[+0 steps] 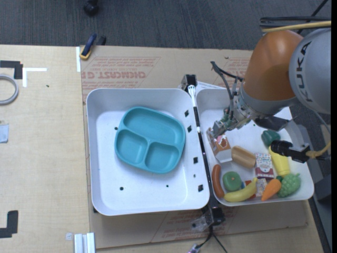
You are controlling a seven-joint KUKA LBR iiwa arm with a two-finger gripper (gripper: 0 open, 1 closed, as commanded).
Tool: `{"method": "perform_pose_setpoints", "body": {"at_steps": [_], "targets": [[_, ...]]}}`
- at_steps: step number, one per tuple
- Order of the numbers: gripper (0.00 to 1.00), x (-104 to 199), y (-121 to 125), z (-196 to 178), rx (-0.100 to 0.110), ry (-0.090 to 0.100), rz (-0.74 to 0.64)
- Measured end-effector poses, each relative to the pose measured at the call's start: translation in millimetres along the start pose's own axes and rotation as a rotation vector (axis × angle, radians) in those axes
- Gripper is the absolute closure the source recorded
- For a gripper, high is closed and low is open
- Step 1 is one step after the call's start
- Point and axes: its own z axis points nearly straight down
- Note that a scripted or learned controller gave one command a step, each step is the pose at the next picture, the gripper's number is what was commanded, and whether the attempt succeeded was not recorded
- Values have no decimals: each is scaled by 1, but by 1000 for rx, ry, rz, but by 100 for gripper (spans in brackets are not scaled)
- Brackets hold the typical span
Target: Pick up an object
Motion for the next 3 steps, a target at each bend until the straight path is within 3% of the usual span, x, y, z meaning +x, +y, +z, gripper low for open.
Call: {"method": "perform_pose_setpoints", "body": {"at_steps": [1,2,3], "targets": [[0,0,0,0,0,0,-1],[0,23,-18,10,3,3,-163],[0,23,-18,10,2,2,-163]]}}
